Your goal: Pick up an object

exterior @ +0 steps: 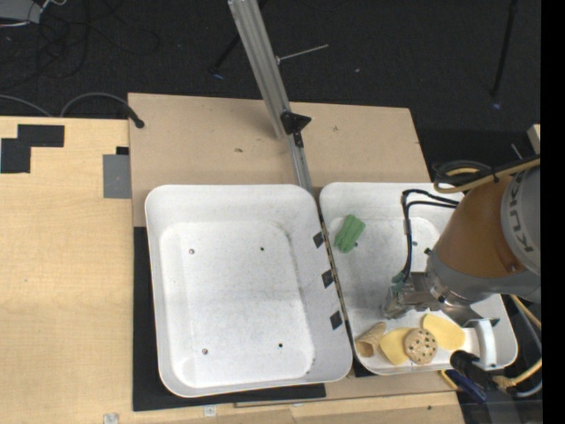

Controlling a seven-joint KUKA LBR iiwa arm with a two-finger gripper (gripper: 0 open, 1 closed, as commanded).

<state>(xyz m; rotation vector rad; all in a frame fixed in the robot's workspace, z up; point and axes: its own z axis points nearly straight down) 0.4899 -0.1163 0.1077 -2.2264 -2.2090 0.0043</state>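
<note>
Currently: arm over the right bin (371,203), gripper (399,300) low near its front.
Contents, right bin: green block (350,233) toward the back left, well apart from the gripper; yellow pieces (441,332), a round tan perforated piece (420,346) and a tan piece (371,336) clustered at the front edge, just beside the gripper. Claw opening cannot be made out; nothing seen in it. Left bin (177,206) alongside.
</note>
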